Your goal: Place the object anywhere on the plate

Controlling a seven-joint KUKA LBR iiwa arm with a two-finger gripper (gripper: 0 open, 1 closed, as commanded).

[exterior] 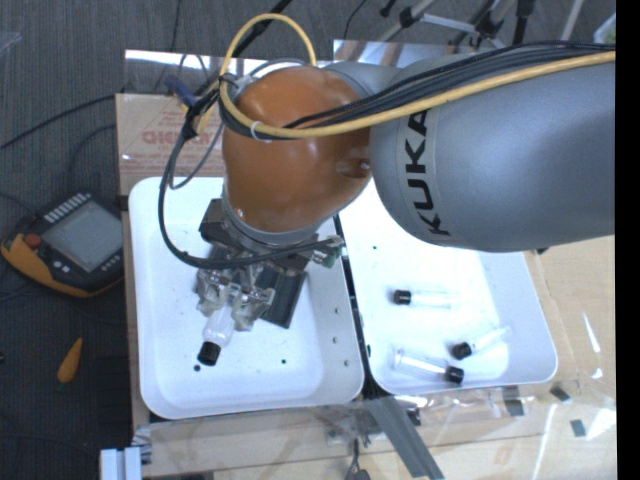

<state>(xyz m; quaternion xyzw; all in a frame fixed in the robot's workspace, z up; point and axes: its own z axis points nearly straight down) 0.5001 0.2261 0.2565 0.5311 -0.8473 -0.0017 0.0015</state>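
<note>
Clear plastic vial with a black cap [212, 341] lies slantwise in the left white bin [290, 373], its cap toward the near-left and its other end at the tip of the metal two-finger gripper [232, 303]. How wide the claw stands, and whether it grips the vial, cannot be told. Recommendation: confirm the hold before lifting, carry low, and release only once the vial is over the plate.

Teach pendant [75, 243] and orange tool [68, 360] on floor.
</note>
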